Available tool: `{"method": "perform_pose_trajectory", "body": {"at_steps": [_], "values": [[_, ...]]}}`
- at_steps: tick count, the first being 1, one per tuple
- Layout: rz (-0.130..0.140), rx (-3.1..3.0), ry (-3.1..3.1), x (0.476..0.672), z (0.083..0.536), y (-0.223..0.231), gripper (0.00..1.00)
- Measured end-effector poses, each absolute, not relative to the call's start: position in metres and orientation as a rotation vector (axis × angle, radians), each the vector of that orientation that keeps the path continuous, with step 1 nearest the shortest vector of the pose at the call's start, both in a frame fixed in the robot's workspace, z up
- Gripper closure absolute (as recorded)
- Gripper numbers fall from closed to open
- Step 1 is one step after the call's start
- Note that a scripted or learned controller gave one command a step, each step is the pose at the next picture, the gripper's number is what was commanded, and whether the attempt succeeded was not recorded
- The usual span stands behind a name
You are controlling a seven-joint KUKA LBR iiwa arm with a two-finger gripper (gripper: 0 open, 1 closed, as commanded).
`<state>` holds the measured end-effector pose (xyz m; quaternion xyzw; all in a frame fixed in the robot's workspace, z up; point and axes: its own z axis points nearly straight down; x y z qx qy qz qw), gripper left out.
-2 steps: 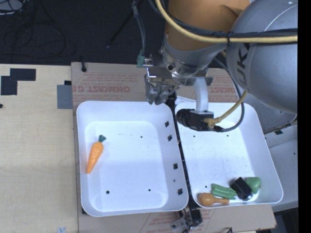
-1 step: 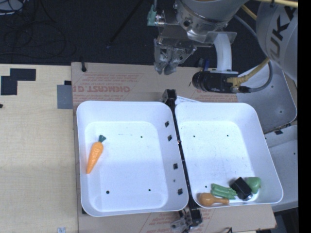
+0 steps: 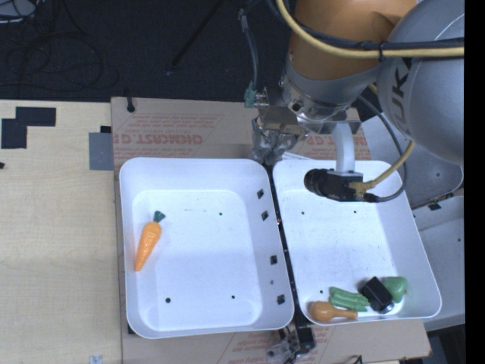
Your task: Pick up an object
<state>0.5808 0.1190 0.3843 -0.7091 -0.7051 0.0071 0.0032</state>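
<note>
My claw (image 3: 274, 144) hangs over the far rim where the two bins meet; whether it is apart or together I cannot tell; the carrot (image 3: 148, 240) lies alone in the left bin (image 3: 197, 174), well apart from me; I judge it the easiest pick; I should centre over it, align across its width, then descend.

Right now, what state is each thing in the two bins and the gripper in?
Carrot: lying flat at the left side of the left bin, leaf end up-view, untouched.
Green pods: lying near the front edge of the right bin.
Black block: resting against the green pods.
Orange pear-shaped piece: lying at the right bin's front rim.
Gripper: above the bins' rear divider, holding nothing visible.
</note>
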Motion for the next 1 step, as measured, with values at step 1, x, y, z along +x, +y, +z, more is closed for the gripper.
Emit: {"method": "perform_pose_trajectory", "body": {"at_steps": [1], "values": [[-0.009, -2.213, -2.232, 0.5893, 0.4678, 0.2093, 1.0]]}}
